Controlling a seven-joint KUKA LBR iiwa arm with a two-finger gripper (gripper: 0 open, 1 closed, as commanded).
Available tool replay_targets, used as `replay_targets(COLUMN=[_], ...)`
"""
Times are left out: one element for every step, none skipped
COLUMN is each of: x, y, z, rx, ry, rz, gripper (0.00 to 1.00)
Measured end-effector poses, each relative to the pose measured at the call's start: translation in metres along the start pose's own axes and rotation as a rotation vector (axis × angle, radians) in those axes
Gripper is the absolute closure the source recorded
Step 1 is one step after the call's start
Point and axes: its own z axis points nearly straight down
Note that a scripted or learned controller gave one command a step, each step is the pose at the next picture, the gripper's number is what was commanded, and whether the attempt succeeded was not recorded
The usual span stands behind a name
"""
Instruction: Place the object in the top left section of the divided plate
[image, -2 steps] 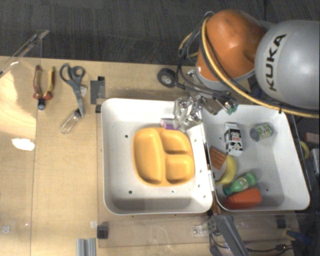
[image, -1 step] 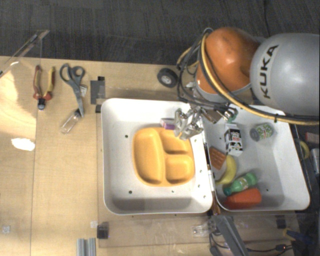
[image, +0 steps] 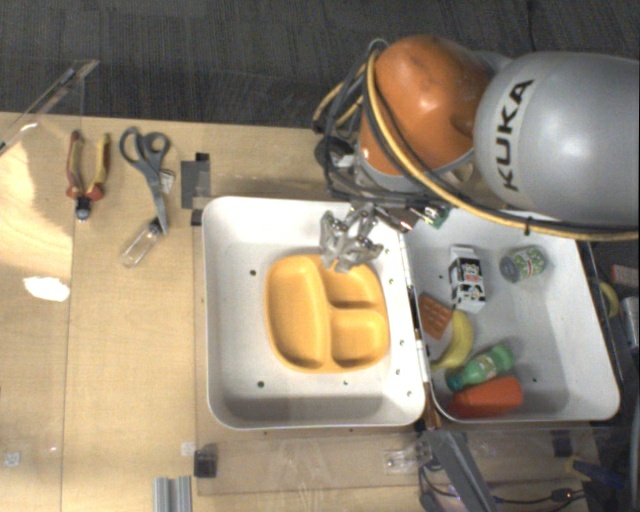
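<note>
A yellow divided plate (image: 300, 312) lies in the middle of the left white bin (image: 232, 300). It has one long section on its left side and two smaller sections on its right. My gripper (image: 347, 244) hangs over the plate's far right edge, just above the upper small section (image: 356, 291). I see no object in the gripper. The grey arm with its orange band (image: 425, 100) reaches in from the upper right and hides the bin's far right corner.
The right bin (image: 590, 370) holds a small carton (image: 466, 279), a green round can (image: 523, 263), a banana (image: 459, 342), a green bottle (image: 481, 366) and a red vegetable (image: 490, 397). Scissors (image: 150, 180) and pliers (image: 85, 172) lie on the bench at left.
</note>
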Motion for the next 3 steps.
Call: replay_targets(x=[0.123, 0.106, 0.134], y=[-0.012, 0.011, 0.009], z=[0.022, 0.016, -0.009], rx=[0.003, 0.002, 0.002], ry=[0.002, 0.000, 0.001], rz=[-0.047, 0.014, -0.378], gripper=[1.00, 1.00, 1.00])
